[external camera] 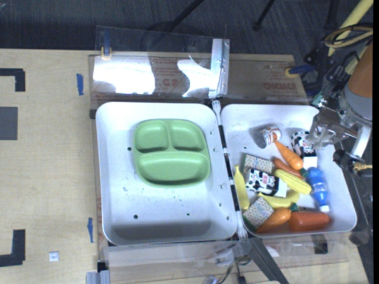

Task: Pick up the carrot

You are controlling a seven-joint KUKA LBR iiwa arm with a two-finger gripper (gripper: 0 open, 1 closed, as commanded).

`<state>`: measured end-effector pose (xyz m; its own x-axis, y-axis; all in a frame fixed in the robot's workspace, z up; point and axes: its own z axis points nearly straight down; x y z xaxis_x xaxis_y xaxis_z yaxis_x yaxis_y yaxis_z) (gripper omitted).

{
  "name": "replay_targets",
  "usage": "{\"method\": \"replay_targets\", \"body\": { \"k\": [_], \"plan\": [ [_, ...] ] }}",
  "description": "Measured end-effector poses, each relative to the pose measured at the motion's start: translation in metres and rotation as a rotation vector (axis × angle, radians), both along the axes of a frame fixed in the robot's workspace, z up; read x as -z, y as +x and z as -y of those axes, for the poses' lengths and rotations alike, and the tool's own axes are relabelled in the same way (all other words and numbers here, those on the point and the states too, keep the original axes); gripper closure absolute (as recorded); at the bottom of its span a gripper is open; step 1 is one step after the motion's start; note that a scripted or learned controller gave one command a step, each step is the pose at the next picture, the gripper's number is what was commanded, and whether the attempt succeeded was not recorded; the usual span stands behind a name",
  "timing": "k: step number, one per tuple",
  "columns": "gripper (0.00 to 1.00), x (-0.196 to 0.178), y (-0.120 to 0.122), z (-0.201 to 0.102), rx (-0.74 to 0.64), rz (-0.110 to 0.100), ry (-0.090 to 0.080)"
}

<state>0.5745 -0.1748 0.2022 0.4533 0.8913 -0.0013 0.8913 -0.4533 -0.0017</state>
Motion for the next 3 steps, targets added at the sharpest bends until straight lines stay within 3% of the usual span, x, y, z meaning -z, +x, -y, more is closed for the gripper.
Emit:
{"method": "replay_targets", "body": {
  "k": [1, 2, 3],
  "plan": [
    [0.0, 0.0, 0.0, 0.0, 0.0, 0.0, 0.0],
    [0.0, 0.087, -0.051, -0.012, -0.012, 0.006, 0.004],
    [0.0, 0.116, 0.001, -0.025, -0.298, 0.006, 0.002]
  ]
}}
